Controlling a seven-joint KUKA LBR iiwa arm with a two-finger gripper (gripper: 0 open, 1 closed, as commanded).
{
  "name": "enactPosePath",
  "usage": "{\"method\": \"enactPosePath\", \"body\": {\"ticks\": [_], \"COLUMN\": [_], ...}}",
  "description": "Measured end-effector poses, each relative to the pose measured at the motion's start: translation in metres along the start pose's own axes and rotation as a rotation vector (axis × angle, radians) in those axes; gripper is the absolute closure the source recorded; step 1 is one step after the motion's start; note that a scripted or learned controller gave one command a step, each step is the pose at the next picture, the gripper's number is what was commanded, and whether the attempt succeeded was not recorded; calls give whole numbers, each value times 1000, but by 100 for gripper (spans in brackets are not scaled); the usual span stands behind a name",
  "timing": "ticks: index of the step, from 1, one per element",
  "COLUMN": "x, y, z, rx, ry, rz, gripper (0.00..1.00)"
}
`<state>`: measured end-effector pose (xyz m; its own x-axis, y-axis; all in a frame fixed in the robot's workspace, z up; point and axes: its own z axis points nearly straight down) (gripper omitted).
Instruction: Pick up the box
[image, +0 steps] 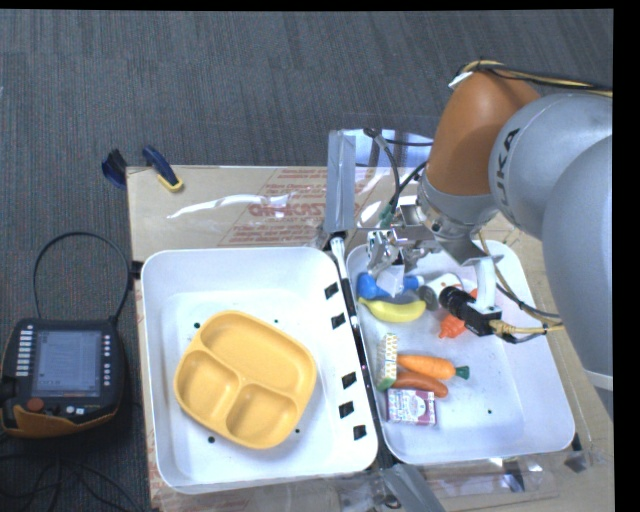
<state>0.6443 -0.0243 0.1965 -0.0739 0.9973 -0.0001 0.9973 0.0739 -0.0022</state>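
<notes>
The grey arm (540, 170) looms over the right bin (520, 420), its orange band above the bin's far edge. The left bin (170, 290) bears a yellow divided plate (245, 378) with bare floor all round it. The gripper (388, 262) hangs low at the right bin's far left corner, just above a banana (395, 310); whether it grasps anything, I cannot tell. Two carrots (425, 372) lie mid-bin. The box (411, 407) sits just beneath them, with open floor to its right.
</notes>
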Motion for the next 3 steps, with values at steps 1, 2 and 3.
{"method": "enactPosePath", "body": {"ticks": [1,2,3], "x": [87,44,44], "y": [0,3,3], "z": [12,-24,-30], "rx": [5,1,4], "ry": [0,-1,-1], "rz": [0,-54,-57], "gripper": [100,100,100]}}
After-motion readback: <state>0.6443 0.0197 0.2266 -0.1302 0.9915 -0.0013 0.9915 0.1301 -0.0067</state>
